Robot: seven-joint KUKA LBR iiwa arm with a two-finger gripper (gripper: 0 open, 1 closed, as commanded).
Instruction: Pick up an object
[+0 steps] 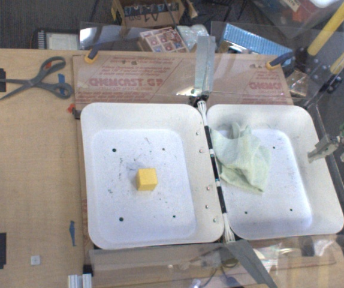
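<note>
yellow cube [147, 179] mid left bin [100, 221]; pale green cloth [240, 155] right of cube, in right bin [316, 215]; scissors [40, 81] up-left of cube; claw state can't tell

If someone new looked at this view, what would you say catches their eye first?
Probably the small yellow block, alone near the middle of the left bin. Next, the crumpled pale green cloth heaped against the left side of the right bin. The scissors on the bench at upper left also stand out.
</note>
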